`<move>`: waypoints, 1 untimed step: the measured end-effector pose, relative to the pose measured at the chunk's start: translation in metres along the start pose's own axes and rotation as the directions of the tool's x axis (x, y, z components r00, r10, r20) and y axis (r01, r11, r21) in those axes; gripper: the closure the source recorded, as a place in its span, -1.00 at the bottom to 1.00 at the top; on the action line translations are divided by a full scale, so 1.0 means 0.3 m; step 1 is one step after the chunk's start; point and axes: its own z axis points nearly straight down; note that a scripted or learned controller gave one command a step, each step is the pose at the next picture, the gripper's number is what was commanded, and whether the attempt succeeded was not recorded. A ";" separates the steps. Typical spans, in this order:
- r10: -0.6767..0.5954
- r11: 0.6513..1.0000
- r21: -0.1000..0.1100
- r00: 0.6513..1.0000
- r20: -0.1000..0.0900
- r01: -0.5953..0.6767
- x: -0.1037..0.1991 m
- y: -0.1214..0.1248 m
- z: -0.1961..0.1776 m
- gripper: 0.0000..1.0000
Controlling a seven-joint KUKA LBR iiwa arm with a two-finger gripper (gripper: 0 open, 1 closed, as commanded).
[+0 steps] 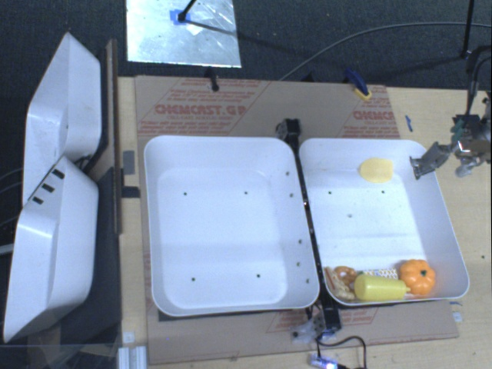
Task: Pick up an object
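Two white bins sit side by side on the counter: the left bin [223, 221] and the right bin [361, 229]. In the right one, a pretzel [340, 277], yellow bottle [379, 287] and orange pumpkin [417, 276] crowd the near wall; one pale yellow disc [376, 170] lies apart at the far end. The pincer [427, 160] hangs at the disc's 3 o'clock, above the rim; whether it is open, I cannot tell.

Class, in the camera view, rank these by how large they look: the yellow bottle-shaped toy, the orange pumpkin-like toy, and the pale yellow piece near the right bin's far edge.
1. Yellow bottle-shaped toy, longest.
2 and 3. Orange pumpkin-like toy and pale yellow piece look alike; unranked.
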 end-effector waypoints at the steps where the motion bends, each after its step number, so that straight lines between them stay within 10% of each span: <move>1: 0.001 1.000 0.008 1.000 -0.002 -0.001 -0.016 -0.039 0.374 -1.00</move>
